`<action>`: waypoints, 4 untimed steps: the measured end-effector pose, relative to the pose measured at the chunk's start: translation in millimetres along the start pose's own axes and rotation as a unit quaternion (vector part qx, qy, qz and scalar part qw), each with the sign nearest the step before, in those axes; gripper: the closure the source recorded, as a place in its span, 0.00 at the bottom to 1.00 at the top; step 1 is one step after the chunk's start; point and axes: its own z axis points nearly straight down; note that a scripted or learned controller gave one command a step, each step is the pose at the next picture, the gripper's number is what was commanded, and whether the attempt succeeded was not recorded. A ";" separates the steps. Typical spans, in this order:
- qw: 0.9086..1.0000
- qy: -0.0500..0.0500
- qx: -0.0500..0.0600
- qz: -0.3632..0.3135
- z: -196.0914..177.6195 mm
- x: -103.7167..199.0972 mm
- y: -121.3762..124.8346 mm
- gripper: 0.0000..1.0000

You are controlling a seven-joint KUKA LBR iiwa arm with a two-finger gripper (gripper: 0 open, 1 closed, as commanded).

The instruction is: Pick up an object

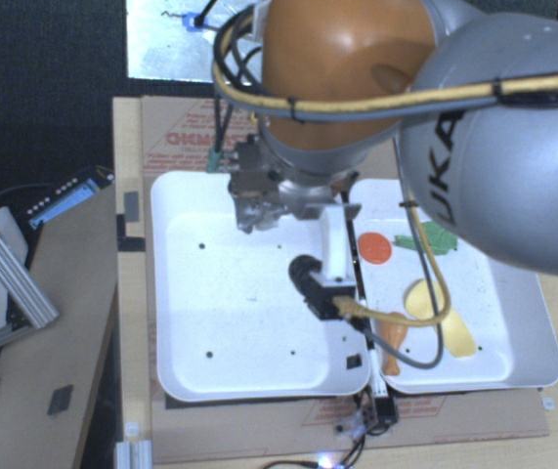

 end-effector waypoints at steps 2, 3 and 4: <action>1.000 -0.002 0.000 0.008 -155.9 -71.8 -20.0 1.00; 1.000 -0.002 0.000 0.008 -155.8 -134.8 5.9 1.00; 1.000 -0.001 0.001 0.003 -155.9 -114.3 -21.7 1.00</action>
